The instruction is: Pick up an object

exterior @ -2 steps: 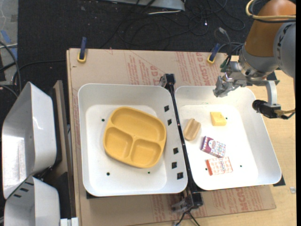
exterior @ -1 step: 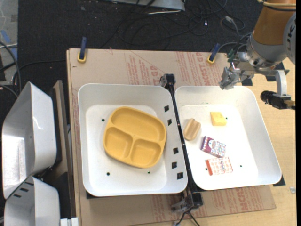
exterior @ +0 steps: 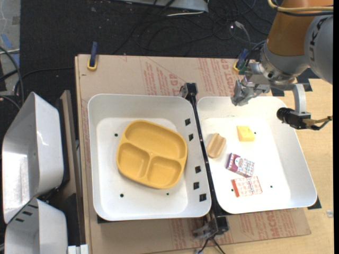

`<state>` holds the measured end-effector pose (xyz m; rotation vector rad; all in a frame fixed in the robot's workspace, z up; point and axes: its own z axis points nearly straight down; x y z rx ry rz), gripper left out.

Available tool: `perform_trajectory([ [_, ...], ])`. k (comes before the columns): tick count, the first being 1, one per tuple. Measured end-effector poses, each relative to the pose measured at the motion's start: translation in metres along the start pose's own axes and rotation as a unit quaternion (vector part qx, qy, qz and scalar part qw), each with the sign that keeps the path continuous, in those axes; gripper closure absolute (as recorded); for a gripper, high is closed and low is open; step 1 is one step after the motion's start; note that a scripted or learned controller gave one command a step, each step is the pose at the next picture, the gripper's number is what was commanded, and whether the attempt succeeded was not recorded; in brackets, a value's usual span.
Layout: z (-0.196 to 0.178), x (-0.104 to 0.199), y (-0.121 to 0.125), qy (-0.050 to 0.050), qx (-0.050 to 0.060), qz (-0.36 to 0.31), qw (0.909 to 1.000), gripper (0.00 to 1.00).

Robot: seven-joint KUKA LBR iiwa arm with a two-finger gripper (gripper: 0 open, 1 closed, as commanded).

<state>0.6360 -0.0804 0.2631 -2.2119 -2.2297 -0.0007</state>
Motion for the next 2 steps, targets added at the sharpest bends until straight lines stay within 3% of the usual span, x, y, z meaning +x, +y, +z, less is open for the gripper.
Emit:
perform_trajectory([
  [2,0.011,0.104,-0.049,0.0,0.001,0.0,1.0,1.0],
])
